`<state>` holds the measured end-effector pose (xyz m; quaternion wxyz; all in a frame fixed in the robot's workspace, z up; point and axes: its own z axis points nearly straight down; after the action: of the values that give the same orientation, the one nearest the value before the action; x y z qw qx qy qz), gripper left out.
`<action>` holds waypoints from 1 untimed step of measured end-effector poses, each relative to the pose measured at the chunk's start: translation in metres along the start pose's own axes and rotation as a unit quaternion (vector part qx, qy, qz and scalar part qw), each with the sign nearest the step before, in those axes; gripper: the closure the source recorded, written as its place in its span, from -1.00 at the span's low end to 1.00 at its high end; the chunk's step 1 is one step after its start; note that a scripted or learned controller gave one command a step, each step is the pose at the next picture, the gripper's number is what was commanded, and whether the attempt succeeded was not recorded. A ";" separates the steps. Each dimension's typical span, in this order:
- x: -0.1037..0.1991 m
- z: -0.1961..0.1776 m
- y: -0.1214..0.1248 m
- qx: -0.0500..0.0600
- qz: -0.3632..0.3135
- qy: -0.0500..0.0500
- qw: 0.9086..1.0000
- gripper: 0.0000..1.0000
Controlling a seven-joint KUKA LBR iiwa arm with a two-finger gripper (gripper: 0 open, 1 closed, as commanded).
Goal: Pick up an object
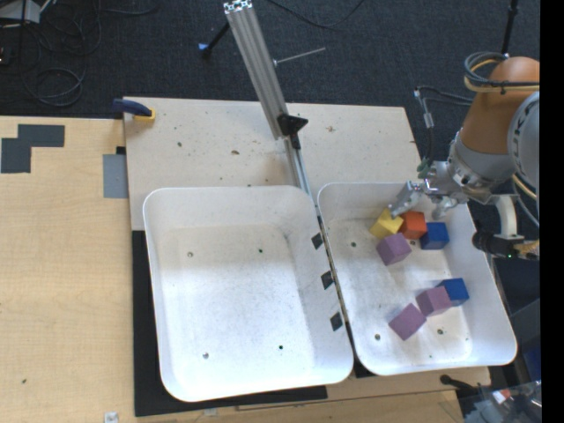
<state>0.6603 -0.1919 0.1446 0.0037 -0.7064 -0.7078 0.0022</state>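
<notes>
Grey arm's gripper (pixel 414 203) hangs low in the right bin (pixel 493 346); just above yellow (pixel 385 226) and orange (pixel 414 225) blocks; grip state unclear.

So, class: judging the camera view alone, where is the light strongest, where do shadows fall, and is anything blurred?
Camera view: brightest glare on the left bin floor; soft shadows beside the blocks in the right bin; the gripper looks slightly blurred; the dark floor behind is dim.

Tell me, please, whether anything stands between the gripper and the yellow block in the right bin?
Nothing visible does. The gripper sits at the upper edge of the small yellow block in the right white bin; an orange block lies beside it, not between.
</notes>
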 end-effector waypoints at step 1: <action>-0.002 0.024 0.006 -0.013 -0.001 -0.004 1.000 -1.00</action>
<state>0.6661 -0.1934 0.1205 -0.0079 -0.7059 -0.7083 -0.0039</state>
